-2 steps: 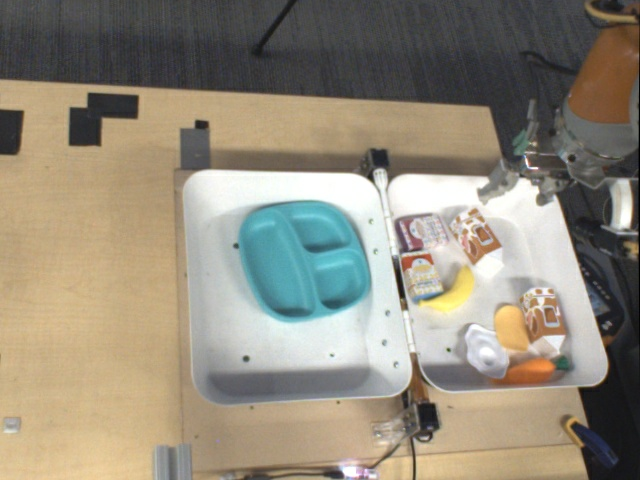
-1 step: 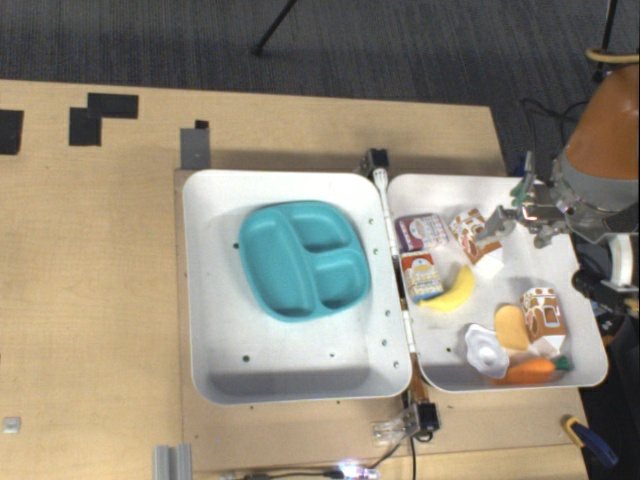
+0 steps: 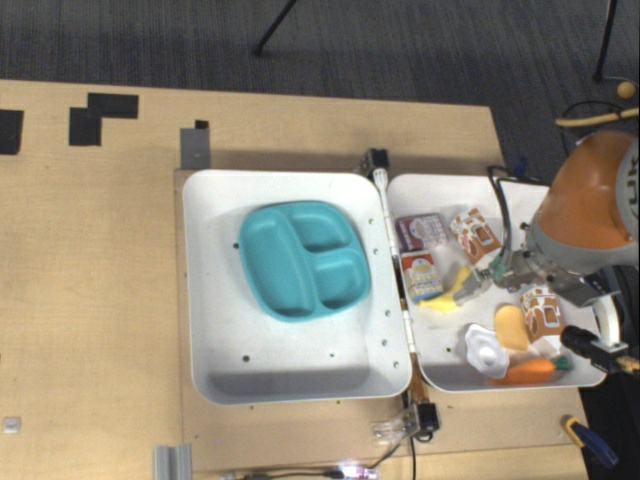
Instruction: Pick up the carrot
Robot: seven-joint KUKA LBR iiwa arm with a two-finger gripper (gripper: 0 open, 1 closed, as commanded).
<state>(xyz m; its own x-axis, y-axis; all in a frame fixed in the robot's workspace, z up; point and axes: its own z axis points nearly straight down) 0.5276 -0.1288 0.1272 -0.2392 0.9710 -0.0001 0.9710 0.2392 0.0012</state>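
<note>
Gripper [image 3: 497, 271]: low in right bin [image 3: 440, 190], approx mid-bin, fingers dark and small against clutter; can't tell if apart or together, nothing seen clamped. Tip sits just beside yellow item [image 3: 458, 288], poss. touching.

Arm [image 3: 590, 203]: grey w/ orange band, enters from right edge, covers right bin's upper-right part.

Right bin contents, from gripper outward:
- Yellow item, banana-like, lying at a slant, left of gripper.
- Red/white snack pack [image 3: 476, 233], just above gripper, tilted.
- 2nd red/white pack [image 3: 543, 315], below-right of gripper, next to arm.
- Pale orange rounded item [image 3: 510, 326], touching that pack's left side.
- White crumpled item [image 3: 483, 349], lower centre, touching pale orange item.
- Carrot [image 3: 530, 371]: orange w/ green end to the right, lying flat along near wall of right bin, lower right; just below white item and pale orange item. Apart from gripper, not held.
- Purple-edged box [image 3: 421, 232], upper left of bin.
- Small red/yellow box [image 3: 420, 273], below purple one, by left wall.

Left bin [image 3: 215, 268]: white, shallow, touching right bin along shared edge. Holds teal divided tray [image 3: 303, 258], 3 compartments, upper centre.

Bench [image 3: 90, 298]: light wood, black marks at far left.

Floor [image 3: 300, 28]: dark carpet beyond bench.
</note>
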